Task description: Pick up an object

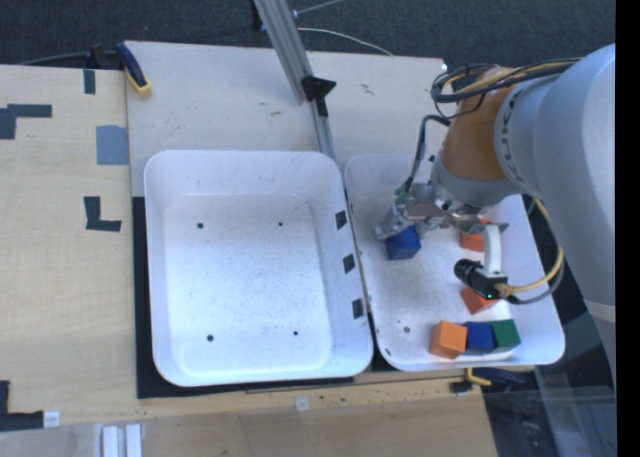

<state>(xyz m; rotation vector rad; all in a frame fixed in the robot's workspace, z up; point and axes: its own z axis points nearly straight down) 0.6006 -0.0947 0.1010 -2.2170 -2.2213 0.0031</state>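
A blue cube (pixel 403 243) lies in the right bin (pixel 400 340), near its left side. My gripper (pixel 404 223) is down in that bin right over the cube, its fingers reaching the cube's top edge. The grey arm with its orange band (pixel 475 150) comes in from the right and hides the bin's upper right part. An orange block (pixel 449 338), a blue block (pixel 479 336) and a green block (pixel 505 333) sit in a row at the bin's front right. Two small orange pieces (pixel 472 241) (pixel 473 297) lie by the arm's cable.
The left bin (pixel 160 195) stands beside the right one, sharing a raised wall. A slanted metal rail (pixel 285 35) crosses the bench behind the bins. A black cable (pixel 520 290) loops over the right bin's right side.
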